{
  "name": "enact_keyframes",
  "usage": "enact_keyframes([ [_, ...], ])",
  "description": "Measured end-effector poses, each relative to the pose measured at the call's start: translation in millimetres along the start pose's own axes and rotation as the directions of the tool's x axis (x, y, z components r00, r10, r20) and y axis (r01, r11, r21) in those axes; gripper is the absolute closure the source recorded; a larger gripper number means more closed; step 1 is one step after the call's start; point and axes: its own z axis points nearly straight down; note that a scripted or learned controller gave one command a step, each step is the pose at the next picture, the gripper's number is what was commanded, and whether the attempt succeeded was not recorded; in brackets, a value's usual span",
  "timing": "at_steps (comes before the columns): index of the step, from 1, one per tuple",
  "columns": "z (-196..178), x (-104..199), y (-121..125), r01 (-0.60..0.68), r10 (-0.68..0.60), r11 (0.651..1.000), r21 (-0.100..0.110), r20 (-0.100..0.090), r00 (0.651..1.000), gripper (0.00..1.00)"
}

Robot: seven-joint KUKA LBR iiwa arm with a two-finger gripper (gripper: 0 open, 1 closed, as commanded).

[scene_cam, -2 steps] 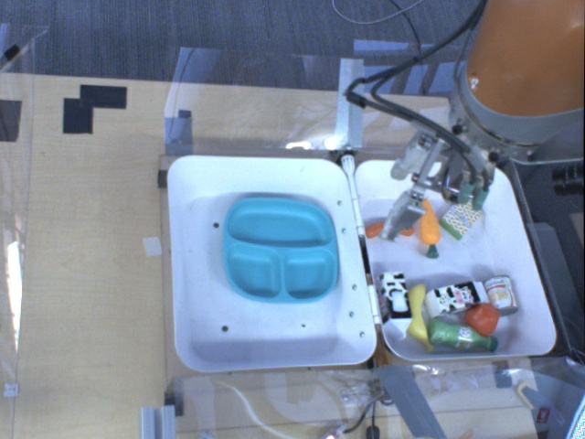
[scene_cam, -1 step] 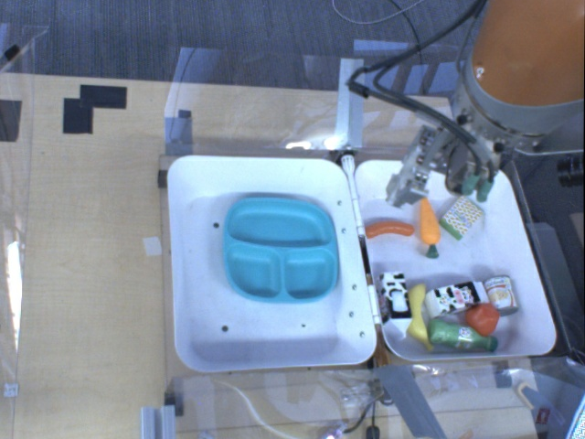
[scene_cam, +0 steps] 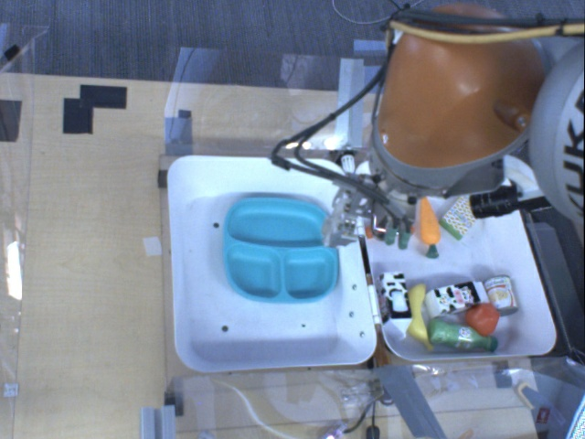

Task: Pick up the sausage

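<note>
Under end effector point(scene_cam: 345, 219), perhaps sausage point(scene_cam: 373, 228)

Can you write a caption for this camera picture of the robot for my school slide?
Robot arm's gripper hovers at the right edge of a blue tray in the left bin; toy foods fill the right bin.

Two bins side by side on bench, arm over the seam between them.

Left bin point(scene_cam: 196, 337) holds a three-compartment tray point(scene_cam: 279, 260), sitting toward its right-rear part. Right bin point(scene_cam: 539, 332) carries the clutter: carrot point(scene_cam: 428, 227) at the rear near the wrist, small packet point(scene_cam: 456, 218) just right of it. Along the front: a carton point(scene_cam: 393, 296) at the left wall, banana point(scene_cam: 418, 315) just right of it, a second carton point(scene_cam: 457, 297) next, a can point(scene_cam: 499, 293) furthest right. Tomato point(scene_cam: 482, 318) sits in front of carton and can; bottle point(scene_cam: 462, 337) lies nearest the front wall, touching banana tip. Gripper point(scene_cam: 343, 227) hangs over the tray's right edge, by the seam.
</note>
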Motion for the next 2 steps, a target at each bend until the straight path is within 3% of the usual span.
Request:
enact_keyframes([
  [2,-26,-4,3,0.001,-0.001,1.0,-0.01,0.018,1.0,1.0],
])
